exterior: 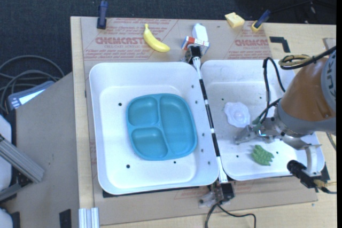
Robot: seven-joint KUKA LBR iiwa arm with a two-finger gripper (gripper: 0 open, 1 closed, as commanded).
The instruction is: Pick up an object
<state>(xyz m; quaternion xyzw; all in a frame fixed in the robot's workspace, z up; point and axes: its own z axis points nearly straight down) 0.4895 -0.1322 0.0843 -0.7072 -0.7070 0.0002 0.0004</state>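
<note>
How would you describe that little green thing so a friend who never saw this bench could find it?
Start at the right bin, the one the grey and orange arm reaches into. Near its front edge, just below the gripper, lies a small bumpy green object. Its only neighbour in that bin is a pale, roundish white item farther back, so the leafy green colour gives it away.

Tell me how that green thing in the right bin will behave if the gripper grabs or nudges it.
The green thing looks small and lumpy, so probably light and apt to skid across the smooth right bin floor when nudged. Its bumpy outline may give the gripper uneven purchase. It lies low and flat, so rolling seems unlikely.
</note>
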